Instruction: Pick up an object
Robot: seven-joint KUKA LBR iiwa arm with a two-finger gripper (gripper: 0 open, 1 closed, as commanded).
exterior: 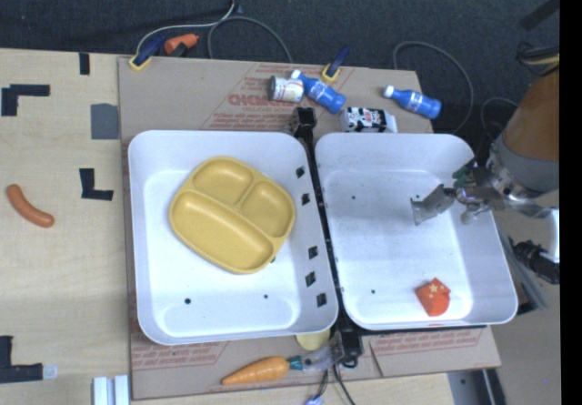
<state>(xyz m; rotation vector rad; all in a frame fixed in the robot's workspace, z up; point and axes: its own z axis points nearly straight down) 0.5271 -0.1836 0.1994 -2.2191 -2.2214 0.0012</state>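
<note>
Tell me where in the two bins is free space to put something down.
Right bin: bare floor between the left wall and the gripper, and left of the red object. Left bin: a bare strip below the yellow tray; the middle is crowded.

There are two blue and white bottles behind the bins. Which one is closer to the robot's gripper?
The small blue and white bottle behind the right bin is closer to the gripper. The other blue and white bottle lies further left, near the bins' divide.

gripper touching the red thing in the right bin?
Apart. The camera view shows bare white bin floor between the gripper and the red object, which lies nearer the front wall.
</note>
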